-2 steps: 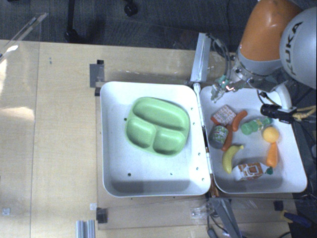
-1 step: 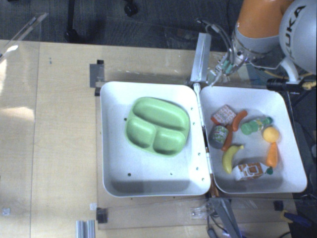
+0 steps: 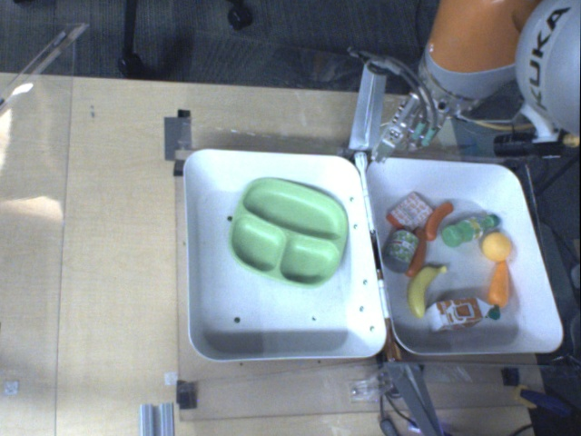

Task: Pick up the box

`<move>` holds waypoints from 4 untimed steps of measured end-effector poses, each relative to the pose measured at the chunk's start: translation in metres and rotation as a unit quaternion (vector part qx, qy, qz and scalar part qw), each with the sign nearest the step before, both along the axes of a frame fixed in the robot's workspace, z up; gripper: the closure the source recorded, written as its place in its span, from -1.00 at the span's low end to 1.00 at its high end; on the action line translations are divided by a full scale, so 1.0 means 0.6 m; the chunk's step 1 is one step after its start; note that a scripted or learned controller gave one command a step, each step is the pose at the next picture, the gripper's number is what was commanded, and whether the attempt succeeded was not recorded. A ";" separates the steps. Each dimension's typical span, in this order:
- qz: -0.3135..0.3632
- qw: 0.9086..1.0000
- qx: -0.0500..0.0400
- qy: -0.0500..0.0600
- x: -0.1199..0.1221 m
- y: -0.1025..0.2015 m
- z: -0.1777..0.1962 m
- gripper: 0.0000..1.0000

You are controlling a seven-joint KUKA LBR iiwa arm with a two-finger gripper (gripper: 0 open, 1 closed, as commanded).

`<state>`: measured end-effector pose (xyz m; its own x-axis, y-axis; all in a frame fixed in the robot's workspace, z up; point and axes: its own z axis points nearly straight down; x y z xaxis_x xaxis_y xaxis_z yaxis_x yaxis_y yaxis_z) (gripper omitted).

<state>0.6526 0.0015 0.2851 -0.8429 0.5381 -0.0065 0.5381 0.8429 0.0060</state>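
In the right bin, a small brown-and-white carton box lies flat near the front wall. A second small box with a red-and-white checked face sits at the bin's far left, next to a red sausage. My gripper hangs under the orange band of the arm, above the bin's far left corner. It stands well clear of both boxes and nothing shows in its grasp.
Also in the right bin are a can, banana, green bottle, yellow lemon and orange carrot. The left bin holds a green divided plate. A metal post rises behind the bins' shared wall.
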 end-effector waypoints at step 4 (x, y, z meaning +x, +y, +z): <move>0.470 0.882 -0.004 -0.001 -0.098 0.038 -0.028 1.00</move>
